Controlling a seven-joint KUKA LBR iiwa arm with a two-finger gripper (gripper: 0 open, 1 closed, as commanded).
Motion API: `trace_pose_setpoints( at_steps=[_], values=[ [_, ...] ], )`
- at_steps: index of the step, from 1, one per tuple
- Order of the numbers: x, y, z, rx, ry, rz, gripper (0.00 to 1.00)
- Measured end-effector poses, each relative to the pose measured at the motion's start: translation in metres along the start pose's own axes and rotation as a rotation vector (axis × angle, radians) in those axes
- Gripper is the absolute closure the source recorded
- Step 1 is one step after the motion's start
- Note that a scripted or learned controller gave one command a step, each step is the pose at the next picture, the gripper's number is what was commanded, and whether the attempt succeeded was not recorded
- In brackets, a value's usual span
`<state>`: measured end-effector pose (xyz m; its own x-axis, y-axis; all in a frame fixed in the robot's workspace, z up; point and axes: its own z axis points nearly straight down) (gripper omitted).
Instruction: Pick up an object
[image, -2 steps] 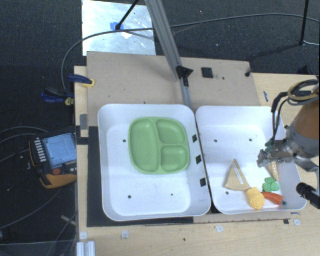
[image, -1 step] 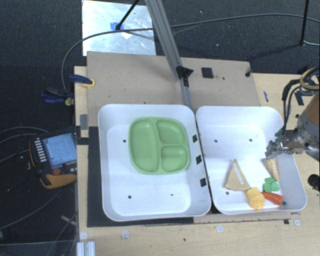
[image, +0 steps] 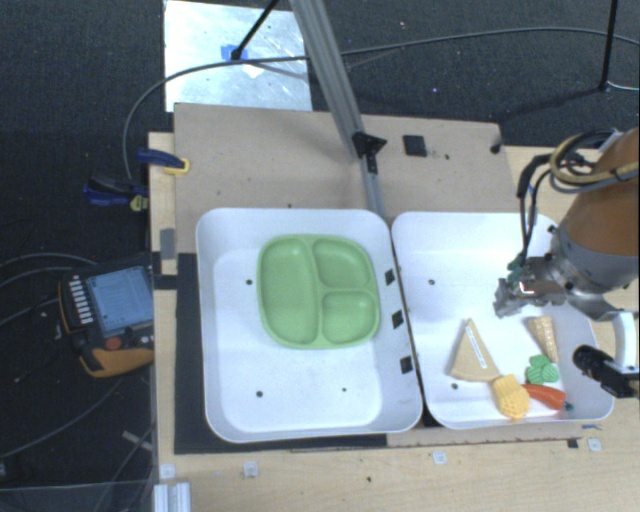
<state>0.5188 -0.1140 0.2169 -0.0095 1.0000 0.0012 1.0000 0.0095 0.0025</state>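
Two shallow white bins sit side by side on a brown tabletop (image: 300, 160), seen from above at a slant. The left bin (image: 230, 380) holds a light green divided plate (image: 318, 291), lying flat in the bin's upper middle.

The right bin (image: 440, 250) holds small toy foods grouped in its lower right part: a tan wedge (image: 472, 354), a yellow corn cob (image: 511, 397) touching the wedge's lower end, an orange carrot (image: 545, 396) just right of the corn, a green piece (image: 543, 370) just above the carrot, and a pale cone (image: 544, 334) above that.

The grey arm with its orange band (image: 605, 205) reaches in from the right. Its jaws (image: 522, 290) hang over the right bin, just above and left of the cone; whether they are open or closed cannot be told. Nothing is visibly held.
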Motion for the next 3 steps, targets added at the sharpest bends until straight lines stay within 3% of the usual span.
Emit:
trace_pose_setpoints(
  at_steps=[3],
  values=[
    [0.162, 0.024, -0.008, -0.001, 0.001, -0.001, 1.0]
  ],
)
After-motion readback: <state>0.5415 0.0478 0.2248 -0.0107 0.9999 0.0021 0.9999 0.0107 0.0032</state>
